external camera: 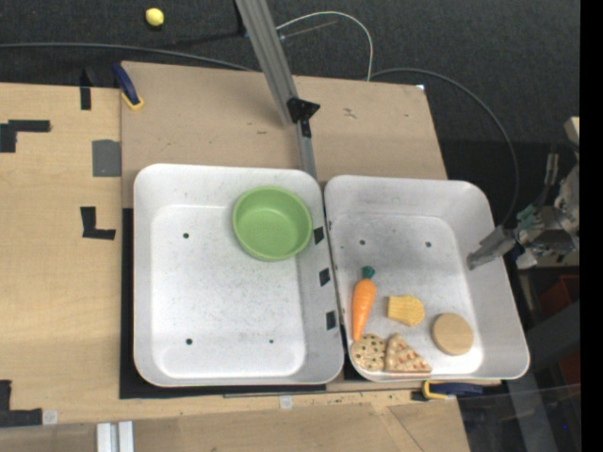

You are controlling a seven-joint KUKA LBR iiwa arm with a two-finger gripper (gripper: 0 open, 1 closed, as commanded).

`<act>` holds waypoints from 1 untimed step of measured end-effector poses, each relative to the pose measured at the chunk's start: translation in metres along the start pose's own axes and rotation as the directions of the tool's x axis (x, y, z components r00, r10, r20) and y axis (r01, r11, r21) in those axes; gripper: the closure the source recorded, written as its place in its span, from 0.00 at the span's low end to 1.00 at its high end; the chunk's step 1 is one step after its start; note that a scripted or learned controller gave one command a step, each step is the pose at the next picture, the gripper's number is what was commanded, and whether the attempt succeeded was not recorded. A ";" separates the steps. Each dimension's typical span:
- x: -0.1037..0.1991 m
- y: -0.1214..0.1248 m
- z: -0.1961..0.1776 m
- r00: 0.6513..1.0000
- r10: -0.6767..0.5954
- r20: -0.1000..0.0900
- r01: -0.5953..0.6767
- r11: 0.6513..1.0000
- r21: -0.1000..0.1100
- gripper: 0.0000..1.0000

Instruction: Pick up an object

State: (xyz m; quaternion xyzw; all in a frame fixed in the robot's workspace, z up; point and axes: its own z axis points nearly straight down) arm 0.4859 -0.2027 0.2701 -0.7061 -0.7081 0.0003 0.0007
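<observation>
The right bin (396,201) holds several toy foods near its front: an orange carrot (363,307) with a green top, a yellow wedge (406,310), a round tan disc (452,333), a chocolate-chip cookie (368,352) and a pizza slice (406,356). A green bowl (272,222) sits at the back right of the left bin (188,281). My gripper (492,249) hangs over the right rim of the right bin, apart from all the foods, and most of it lies beyond the view's right side.
A grey metal bar (268,50) slants down from the top to the gap between the bins. Cables (471,102) loop across the dark floor behind the bench. A small yellow ball (154,16) lies on the floor at the far left.
</observation>
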 end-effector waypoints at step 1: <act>0.000 0.000 0.000 1.000 0.000 0.000 0.000 1.000 0.000 0.00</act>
